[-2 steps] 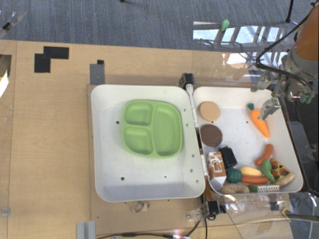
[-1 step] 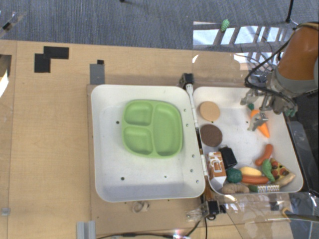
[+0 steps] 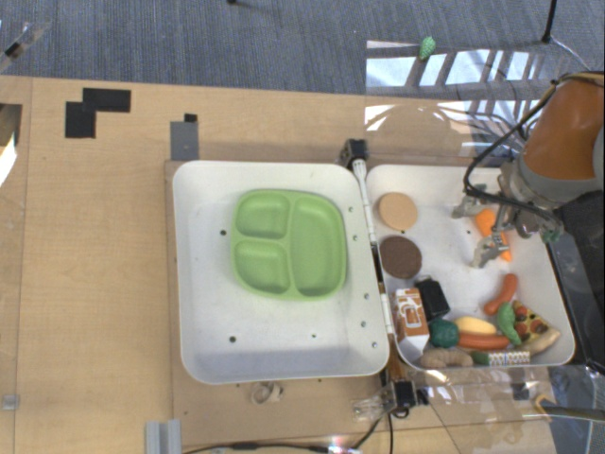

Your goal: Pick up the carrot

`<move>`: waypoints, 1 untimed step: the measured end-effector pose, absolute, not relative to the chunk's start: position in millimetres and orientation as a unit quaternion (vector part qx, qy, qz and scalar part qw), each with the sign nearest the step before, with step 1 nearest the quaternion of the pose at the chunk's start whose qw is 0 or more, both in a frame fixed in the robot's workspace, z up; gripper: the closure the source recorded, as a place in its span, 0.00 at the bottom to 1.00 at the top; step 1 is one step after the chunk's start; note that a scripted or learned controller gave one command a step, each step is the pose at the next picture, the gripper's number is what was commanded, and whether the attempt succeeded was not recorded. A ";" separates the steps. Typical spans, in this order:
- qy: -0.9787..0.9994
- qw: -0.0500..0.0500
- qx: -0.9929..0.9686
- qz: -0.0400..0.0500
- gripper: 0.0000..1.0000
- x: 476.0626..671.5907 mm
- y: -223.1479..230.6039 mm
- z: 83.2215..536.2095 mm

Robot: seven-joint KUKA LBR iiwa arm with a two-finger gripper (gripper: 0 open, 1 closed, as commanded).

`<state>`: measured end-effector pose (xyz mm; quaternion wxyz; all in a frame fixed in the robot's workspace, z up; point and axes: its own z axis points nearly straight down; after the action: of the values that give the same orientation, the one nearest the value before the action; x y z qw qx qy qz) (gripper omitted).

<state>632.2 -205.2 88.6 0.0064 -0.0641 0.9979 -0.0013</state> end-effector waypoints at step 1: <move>0.998 0.013 -0.067 -0.003 1.00 636.9 -203.5 103.4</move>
<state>636.9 -203.5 103.4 0.0134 -0.0668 0.9977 -0.0026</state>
